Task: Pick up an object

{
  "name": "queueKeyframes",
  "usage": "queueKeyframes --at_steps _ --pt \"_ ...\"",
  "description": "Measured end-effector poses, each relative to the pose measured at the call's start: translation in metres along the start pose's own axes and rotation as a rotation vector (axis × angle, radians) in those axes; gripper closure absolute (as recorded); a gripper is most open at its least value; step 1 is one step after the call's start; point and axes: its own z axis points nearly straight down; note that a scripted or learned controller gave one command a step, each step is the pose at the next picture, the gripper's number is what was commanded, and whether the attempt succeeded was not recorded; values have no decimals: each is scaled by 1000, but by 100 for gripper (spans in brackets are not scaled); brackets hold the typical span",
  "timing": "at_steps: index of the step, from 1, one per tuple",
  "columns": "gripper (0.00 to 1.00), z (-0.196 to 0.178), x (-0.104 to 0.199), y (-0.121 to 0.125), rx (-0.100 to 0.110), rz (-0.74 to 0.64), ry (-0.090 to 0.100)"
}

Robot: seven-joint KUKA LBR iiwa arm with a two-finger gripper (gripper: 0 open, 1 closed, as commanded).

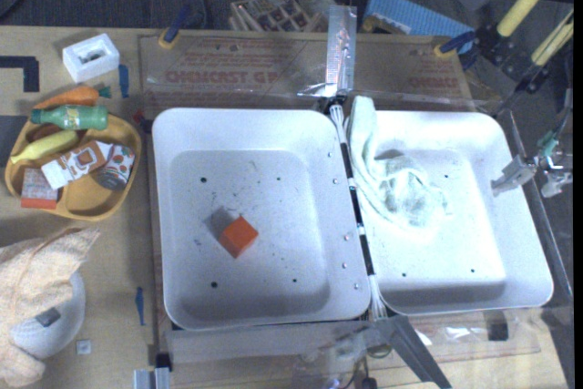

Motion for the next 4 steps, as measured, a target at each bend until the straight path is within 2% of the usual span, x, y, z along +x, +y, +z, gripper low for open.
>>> queueKeyframes --at_steps 1,2,3,4 --pt "0 40 30 53 -4 178 -2" --pt "0 157 108 97 -14 137 -2" --pt "0 84 79 127 -3 281 -2" --pt "0 155 66 133 0 128 -1"
